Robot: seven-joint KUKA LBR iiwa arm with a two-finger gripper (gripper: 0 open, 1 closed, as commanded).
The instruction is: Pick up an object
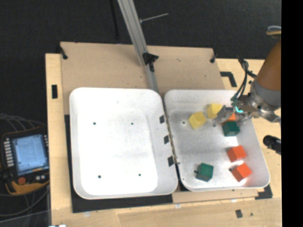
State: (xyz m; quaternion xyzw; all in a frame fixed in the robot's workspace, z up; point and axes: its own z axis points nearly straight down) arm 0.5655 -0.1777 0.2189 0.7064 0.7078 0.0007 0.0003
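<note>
Green block (204,171) at 6 o'clock of right bin (208,186), two orange blocks (239,162) at 4. Gripper (228,116) low at 2 o'clock, between yellow block (214,110) and second green block (231,129). Finger spread: cannot tell; nothing visibly held. Step: approach. Next: center over one block, descend, close.

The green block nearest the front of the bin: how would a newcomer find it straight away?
Start at the right bin, the one holding the coloured blocks. Go to its front left corner, where a green block sits alone. The other green block lies farther back, right by the hand, with yellow blocks beside it.
</note>
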